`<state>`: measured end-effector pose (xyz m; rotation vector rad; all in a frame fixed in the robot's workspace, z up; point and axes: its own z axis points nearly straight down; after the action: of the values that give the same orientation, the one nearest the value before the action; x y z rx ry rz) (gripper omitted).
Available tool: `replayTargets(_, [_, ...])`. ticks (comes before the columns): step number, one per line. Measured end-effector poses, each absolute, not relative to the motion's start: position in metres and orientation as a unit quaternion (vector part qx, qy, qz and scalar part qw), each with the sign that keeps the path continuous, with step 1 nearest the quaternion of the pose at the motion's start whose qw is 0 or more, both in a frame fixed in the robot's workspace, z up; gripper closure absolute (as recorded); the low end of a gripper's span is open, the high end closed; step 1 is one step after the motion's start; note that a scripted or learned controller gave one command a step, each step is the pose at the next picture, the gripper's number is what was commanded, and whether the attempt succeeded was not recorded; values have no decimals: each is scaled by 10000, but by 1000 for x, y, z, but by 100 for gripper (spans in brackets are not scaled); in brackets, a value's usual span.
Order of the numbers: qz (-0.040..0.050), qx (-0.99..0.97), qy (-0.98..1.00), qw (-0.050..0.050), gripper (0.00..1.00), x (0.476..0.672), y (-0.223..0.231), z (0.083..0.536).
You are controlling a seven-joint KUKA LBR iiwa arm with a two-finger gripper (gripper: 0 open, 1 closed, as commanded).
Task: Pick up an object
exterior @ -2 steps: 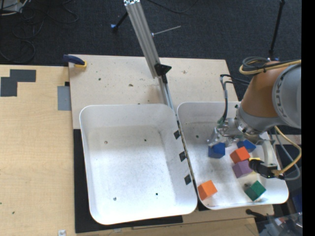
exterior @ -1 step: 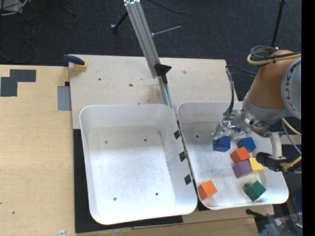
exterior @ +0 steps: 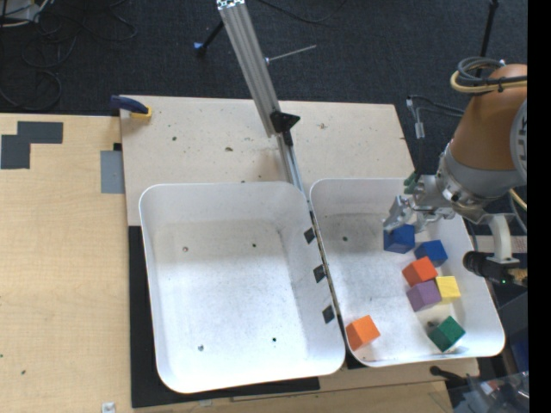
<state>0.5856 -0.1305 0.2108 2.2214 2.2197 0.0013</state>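
Jaws of the grey two-finger gripper (exterior: 402,222) appear pressed onto a dark blue plastic cube (exterior: 399,239), which sits between the fingertips; the cube looks pinched, tilted slightly, in the upper part of the right shallow white bin (exterior: 344,198). Whether the cube is lifted clear of the bin floor cannot be told.

Taking the dark blue cube as landmark:
- A second blue cube (exterior: 431,251) lies just to its right, slightly lower in the picture.
- A red-orange cube (exterior: 419,271) lies just below that.
- A purple cube (exterior: 424,295) and a yellow cube (exterior: 448,287) lie lower again, side by side and touching.
- A green cube (exterior: 447,333) sits well below, near the bin's lower right corner.
- An orange cube (exterior: 362,330) sits well below and to the left, near the wall between the bins.

The left shallow white bin (exterior: 155,222) lies well to the left of the landmark cube, its floor speckled with dark spots. Both bins rest on the pale wooden tabletop (exterior: 198,136).
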Motion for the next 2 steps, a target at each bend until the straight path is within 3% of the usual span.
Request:
replayTargets(1, [8,7069,7073,13,100,586,-132,263])
replayTargets(2, [-8,7061,7081,-27,100,585,-83,247])
